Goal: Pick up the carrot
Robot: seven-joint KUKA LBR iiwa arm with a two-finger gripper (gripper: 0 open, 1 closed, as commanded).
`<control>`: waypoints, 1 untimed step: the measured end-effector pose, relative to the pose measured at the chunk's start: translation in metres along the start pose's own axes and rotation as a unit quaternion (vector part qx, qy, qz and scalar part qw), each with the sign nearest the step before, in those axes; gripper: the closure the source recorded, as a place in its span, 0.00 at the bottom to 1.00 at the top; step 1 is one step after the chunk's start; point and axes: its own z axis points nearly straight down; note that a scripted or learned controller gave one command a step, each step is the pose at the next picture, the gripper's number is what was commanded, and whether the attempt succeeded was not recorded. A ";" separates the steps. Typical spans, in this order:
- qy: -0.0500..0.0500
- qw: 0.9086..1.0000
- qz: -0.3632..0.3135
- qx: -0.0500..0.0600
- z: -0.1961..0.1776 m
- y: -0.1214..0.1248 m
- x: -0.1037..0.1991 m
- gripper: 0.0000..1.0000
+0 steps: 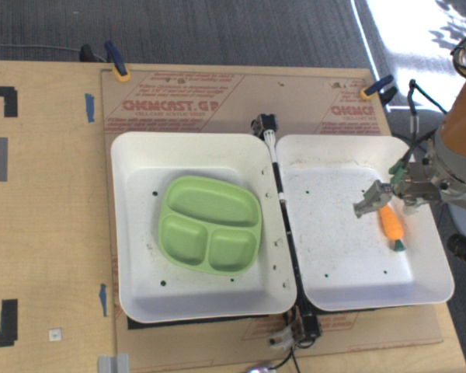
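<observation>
We see the gripper (380, 198) just above the carrot (391, 225) in the right bin (349, 290); its fingers' state we cannot tell

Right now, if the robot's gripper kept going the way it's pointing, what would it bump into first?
Probably the floor of the right bin. The gripper points down and leftward, with the carrot just beside it. Depth is hard to judge.

I see my arm (458, 142) entering at the right edge of the frame, orange band uppermost, its tool (373, 199) reaching leftward at mid-height.
</observation>
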 end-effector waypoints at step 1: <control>-0.001 1.000 0.000 -0.001 0.052 0.051 -0.067 0.00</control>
